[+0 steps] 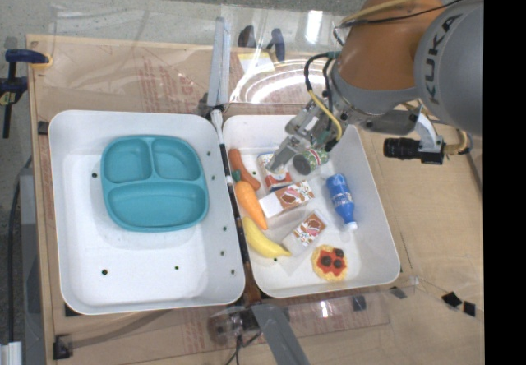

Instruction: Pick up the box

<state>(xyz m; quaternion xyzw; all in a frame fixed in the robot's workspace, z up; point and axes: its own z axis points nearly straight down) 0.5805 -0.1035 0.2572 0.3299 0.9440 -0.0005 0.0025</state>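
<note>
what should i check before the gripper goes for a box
1. Boxes in right bin: upper box, lower box. ok
2. Gripper over right bin, above the upper box. ok
3. Nothing between fingers: cannot tell
4. Upper box crowded: carrot beside it, banana below. not ok
5. Blue bottle apart from both boxes. ok
6. Teal divided plate in left bin, away from the pick. ok

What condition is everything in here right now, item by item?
Blue plate: lying flat in the left bin.
Boxes: lying flat in the right bin, not lifted.
Blue bottle: on its side.
Banana: lying by the carrots.
Pizza slice: flat, near the front corner.
Gripper: low over the right bin.
</note>
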